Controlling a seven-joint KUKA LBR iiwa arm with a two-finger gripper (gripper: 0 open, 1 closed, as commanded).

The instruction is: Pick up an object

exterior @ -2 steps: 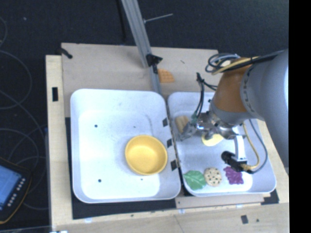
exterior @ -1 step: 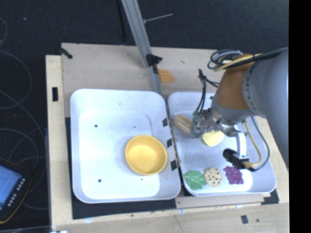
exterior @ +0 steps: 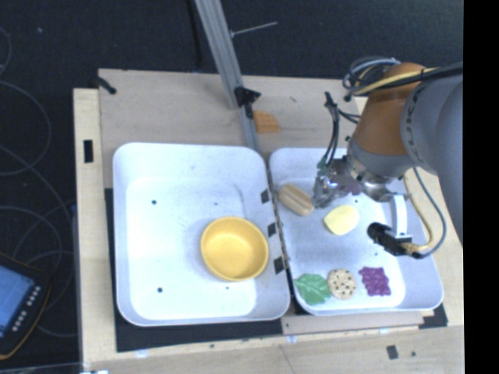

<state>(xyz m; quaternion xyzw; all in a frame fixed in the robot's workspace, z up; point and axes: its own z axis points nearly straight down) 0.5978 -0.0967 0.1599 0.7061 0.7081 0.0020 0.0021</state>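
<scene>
The grey arm with its glossy orange band reaches in from the right over the right shallow white plastic bin. Its metal two-finger gripper hangs low in the upper left part of that bin, between a tan, oblong, bread-like roll and a pale yellow, rounded, smooth lump. The roll lies just beside the gripper on its left, near the bin's wall; the yellow lump lies just below and right of it. Whether anything is pinched there cannot be told.

Along the bin's near edge sit three small flat pieces in a row: a green leaf-shaped piece, a round beige speckled cookie, and a purple knobbly grape-like cluster.

The left shallow white bin holds a smooth round yellow plastic bowl, upright, near its right wall.
</scene>
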